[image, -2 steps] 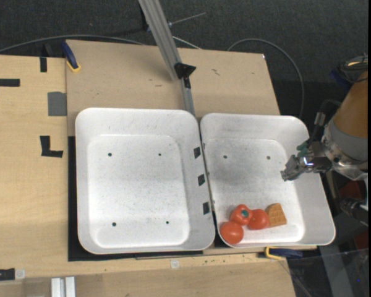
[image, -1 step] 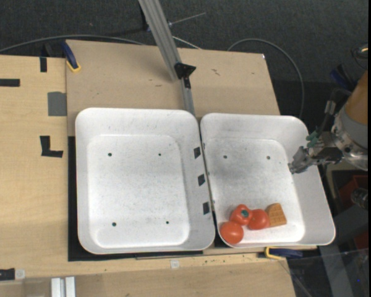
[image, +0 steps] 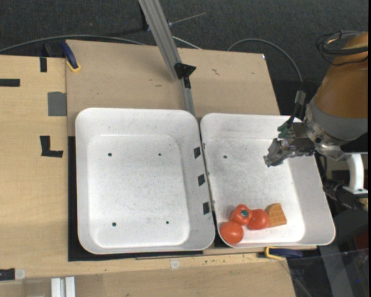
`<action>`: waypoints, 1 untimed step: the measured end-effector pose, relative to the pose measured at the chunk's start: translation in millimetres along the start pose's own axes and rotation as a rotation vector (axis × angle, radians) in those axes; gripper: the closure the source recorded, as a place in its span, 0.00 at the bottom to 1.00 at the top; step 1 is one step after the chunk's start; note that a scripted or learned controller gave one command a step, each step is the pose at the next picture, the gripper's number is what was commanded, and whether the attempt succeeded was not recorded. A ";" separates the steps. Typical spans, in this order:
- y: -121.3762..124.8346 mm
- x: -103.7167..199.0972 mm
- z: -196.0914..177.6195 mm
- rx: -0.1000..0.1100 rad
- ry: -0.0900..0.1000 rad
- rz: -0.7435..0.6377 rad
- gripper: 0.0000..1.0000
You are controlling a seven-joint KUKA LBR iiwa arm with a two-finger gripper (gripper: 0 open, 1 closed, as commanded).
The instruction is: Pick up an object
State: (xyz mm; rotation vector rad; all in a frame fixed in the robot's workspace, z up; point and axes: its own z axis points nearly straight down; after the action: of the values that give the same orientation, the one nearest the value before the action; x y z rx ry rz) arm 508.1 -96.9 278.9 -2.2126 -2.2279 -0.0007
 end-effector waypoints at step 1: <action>18.0 49.1 1.0 0.000 0.000 0.000 1.00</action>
State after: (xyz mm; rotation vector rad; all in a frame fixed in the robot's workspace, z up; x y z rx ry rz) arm 525.8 -47.7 278.0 -2.2125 -2.2279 -0.0001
